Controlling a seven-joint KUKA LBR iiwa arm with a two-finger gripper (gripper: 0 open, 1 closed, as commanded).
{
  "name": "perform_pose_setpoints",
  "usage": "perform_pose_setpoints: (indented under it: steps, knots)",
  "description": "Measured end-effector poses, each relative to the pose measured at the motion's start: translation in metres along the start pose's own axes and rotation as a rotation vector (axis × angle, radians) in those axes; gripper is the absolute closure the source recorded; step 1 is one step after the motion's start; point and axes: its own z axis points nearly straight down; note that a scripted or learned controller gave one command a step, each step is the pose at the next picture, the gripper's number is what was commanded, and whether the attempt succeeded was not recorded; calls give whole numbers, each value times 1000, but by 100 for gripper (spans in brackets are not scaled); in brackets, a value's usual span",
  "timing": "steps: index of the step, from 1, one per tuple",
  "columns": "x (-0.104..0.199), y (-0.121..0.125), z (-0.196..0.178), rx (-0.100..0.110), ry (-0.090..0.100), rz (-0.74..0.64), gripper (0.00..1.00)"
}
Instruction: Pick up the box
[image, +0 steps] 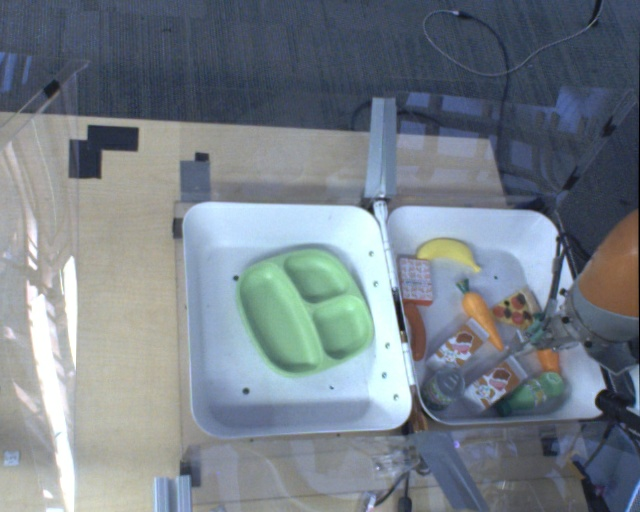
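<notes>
Dark grey carpet runs across the top of the shot, and below it we've got a light wood bench (110, 330) carrying two shallow white bins side by side. We're calling clock directions on the frame, 12 at the top.

Over at 9 o'clock sits the left bin (215, 400), with a green divided plate (305, 310) in three compartments lying roughly in its middle, tilted a bit.

The right bin (530, 235) at 3 o'clock is the busy one. A yellow banana (448, 253) lies toward its 12 o'clock side, with a small reddish patterned card or packet (416, 280) just at the banana's 8 o'clock. An orange carrot (480, 313) slants through the middle. The box (459, 349) is an orange-brown carton with a white printed face, just beside the carrot at its 7 o'clock. A second similar carton (496, 381) lies near it toward 5 o'clock, next to a green bottle-shaped thing (532, 394) by the bin's lower wall. A colourful packet (518, 308) sits at the carrot's 3 o'clock.

The arm (612, 285) comes in from 3 o'clock, orange band showing, and the gripper (545, 335) is low over the bin's right side, apart from the box. Honestly the fingers are a blurry tangle there, so we cannot tell whether they're apart or together.
</notes>
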Motion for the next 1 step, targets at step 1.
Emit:
perform_pose_setpoints:
  steps: [1]
  knots:
    - [15, 5, 0, 4, 27, -19, 0]
